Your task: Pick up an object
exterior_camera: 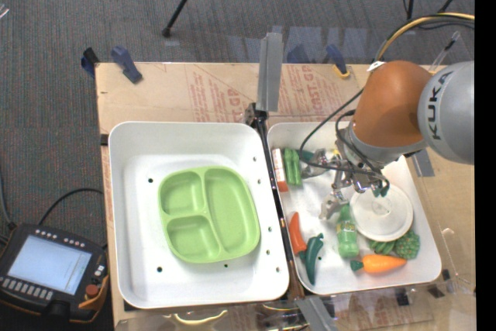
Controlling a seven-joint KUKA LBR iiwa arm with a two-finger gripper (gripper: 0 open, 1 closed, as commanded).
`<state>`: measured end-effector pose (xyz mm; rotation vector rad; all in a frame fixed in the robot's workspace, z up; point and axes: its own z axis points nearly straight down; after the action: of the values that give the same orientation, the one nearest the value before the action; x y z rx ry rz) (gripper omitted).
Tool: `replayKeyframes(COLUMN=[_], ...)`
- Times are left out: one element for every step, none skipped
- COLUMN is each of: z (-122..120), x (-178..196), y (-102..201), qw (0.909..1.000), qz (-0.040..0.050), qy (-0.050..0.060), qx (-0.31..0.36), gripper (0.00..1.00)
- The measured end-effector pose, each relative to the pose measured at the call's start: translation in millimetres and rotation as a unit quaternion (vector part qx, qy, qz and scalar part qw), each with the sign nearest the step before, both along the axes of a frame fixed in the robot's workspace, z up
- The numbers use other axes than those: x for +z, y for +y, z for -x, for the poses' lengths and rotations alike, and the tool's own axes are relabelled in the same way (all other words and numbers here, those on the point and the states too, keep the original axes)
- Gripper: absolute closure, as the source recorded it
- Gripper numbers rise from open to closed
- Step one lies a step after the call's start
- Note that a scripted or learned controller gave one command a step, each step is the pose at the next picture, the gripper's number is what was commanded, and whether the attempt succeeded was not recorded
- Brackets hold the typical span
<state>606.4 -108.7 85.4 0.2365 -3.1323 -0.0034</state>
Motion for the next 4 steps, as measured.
replayKeyframes(z=[57.4,56.7,56.8,-37.9], x=[-0.9,6.1,5.6,0.5], y=[-42.4,-41.5,-41.4,-54.7], qw=[0.9996,0.9996,0.9996,0.9999], qz=[-0.0005,-0.0018,-0.0019,0.0005], qy=[0.002,0.003,0.003,0.000], qx=[0.028,0.028,0.028,0.012], gripper=[0.00,1.00,0.00,0.00])
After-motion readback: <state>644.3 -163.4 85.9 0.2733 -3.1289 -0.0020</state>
